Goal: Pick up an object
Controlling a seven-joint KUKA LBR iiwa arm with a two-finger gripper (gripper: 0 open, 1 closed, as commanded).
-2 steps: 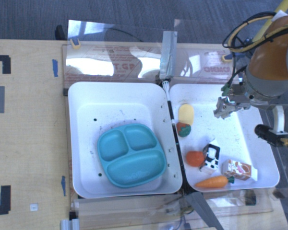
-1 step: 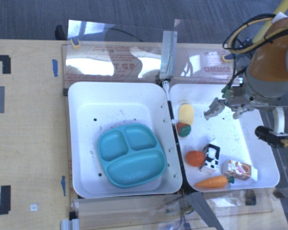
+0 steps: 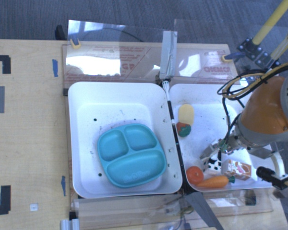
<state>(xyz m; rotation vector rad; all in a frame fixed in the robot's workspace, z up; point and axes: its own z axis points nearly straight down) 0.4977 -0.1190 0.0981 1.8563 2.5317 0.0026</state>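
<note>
My gripper (image 3: 214,154) is low in the right bin (image 3: 206,110), near its front, and its fingers look spread open. Just under and in front of it lies a small black-and-white toy (image 3: 213,165); nothing shows between the fingers. A packet with red print (image 3: 238,168) lies to the right of the toy. An orange carrot (image 3: 214,181) and a red tomato (image 3: 194,175) rest along the bin's front wall. A pale yellow piece (image 3: 186,113) and a red-and-green piece (image 3: 184,129) lie near the bin's left wall.
The left bin (image 3: 86,104) holds a blue divided plate (image 3: 131,154). A divider (image 3: 172,123) separates the bins. Clear panels (image 3: 115,51) stand behind them. The arm's orange band (image 3: 265,110) and cables (image 3: 240,85) hang over the right bin's right side.
</note>
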